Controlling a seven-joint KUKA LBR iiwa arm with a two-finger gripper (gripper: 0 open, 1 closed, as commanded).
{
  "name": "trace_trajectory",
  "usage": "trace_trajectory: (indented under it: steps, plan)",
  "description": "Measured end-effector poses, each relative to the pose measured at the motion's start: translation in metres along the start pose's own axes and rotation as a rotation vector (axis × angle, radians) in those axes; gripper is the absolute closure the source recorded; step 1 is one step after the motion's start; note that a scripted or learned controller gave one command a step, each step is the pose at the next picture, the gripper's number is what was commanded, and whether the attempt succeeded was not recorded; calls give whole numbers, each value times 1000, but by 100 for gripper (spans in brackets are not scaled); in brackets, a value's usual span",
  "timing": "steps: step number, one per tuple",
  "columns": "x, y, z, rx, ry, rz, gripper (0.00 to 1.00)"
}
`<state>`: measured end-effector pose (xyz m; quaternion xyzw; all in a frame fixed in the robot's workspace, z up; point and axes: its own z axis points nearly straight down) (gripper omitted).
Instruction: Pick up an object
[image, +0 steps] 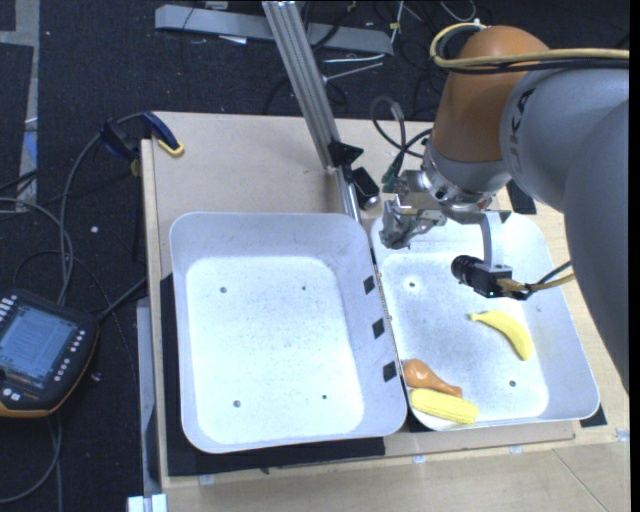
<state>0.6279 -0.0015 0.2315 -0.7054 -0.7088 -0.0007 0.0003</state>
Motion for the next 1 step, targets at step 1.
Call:
trace_trajectory:
  steps: [1]
  plan:
    - [60, 11, 4, 1, 0, 2, 100]
